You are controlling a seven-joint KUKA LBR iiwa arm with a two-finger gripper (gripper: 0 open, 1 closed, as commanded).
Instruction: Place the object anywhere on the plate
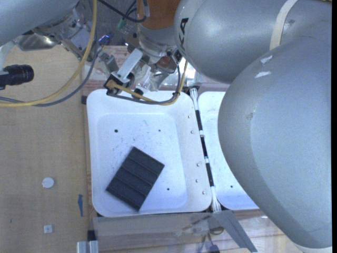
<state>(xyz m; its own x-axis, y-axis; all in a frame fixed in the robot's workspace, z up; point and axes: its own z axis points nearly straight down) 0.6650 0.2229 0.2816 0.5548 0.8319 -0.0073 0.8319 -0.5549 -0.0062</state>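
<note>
A dark grey ribbed rectangular plate [135,178] lies flat and turned at an angle in the front part of the left bin [100,120]. My gripper [138,77] hangs over that bin's back rim, well behind the plate and apart from it. Cables loop around the gripper, and a small brownish patch [167,63] shows beside it; I cannot tell what that patch is. The large grey arm [263,88] covers most of the right side of the view.
The right bin [209,121] is mostly hidden under the arm. A black divider strip [202,141] runs between the bins. Yellow and grey cables [63,88] cross the wooden bench on the left. A black cylinder [16,75] sits at the left edge.
</note>
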